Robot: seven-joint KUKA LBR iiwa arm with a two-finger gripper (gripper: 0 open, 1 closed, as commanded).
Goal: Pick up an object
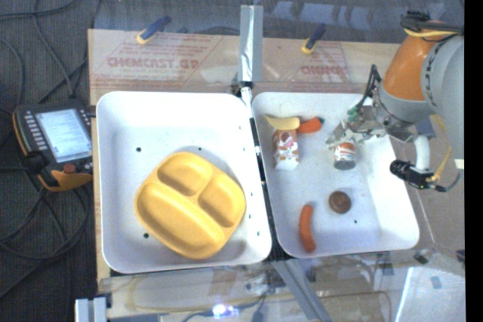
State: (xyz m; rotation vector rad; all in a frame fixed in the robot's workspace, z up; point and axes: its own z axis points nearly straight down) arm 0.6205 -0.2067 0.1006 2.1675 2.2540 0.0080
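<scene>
Across the left bin [113, 162], a yellow divided tray [191, 203] is lying inverted, well apart from the work. Within the right bin [392, 222], the gripper [349, 133] is being positioned directly above a small can [344, 154]; its closure cannot be told. Another can [285, 148], a sausage [306, 227] and a brown disc [339, 201] are being left untouched.

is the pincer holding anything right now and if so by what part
Cannot tell. The pincer sits right over a small can in the right bin, but a grip isn't visible.
</scene>
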